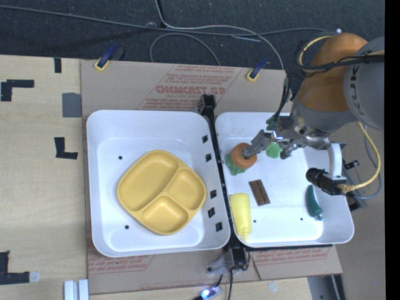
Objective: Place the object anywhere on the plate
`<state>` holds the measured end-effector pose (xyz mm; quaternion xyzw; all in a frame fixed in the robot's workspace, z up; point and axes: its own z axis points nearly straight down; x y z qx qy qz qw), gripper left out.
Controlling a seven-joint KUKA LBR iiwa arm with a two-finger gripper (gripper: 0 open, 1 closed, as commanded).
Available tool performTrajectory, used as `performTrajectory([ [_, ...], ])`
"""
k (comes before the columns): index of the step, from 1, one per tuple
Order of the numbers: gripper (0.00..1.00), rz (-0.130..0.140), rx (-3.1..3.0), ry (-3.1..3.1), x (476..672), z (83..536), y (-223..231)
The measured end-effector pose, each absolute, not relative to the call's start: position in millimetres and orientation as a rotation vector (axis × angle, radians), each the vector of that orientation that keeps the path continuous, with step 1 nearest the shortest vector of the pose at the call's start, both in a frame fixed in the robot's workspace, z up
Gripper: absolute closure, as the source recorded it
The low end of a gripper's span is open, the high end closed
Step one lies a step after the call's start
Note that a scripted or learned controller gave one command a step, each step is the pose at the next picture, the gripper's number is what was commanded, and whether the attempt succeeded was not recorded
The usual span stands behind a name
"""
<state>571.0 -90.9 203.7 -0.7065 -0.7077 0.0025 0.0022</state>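
A yellow plate (161,191) with three compartments lies in the left bin (100,167). In the right bin (337,230), near its left wall, sits an orange toy with a green base (239,159). My gripper (256,147) reaches down from the right and its tip is right at the orange toy's upper right side. Whether it grips the toy cannot be made out. A small green piece (274,150) shows just right of the gripper, under the wrist.
The right bin also holds a brown rectangular block (259,192), a yellow corn-like toy (240,214) at the front left, and a teal piece (313,203) at the right. Black clips line the divider (215,167) between the bins. Cables trail behind.
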Motion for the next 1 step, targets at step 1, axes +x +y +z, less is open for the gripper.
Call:
performTrajectory([
  [1,0.0,0.011,-2.219,-2.218,563.9,140.7,-94.2],
])
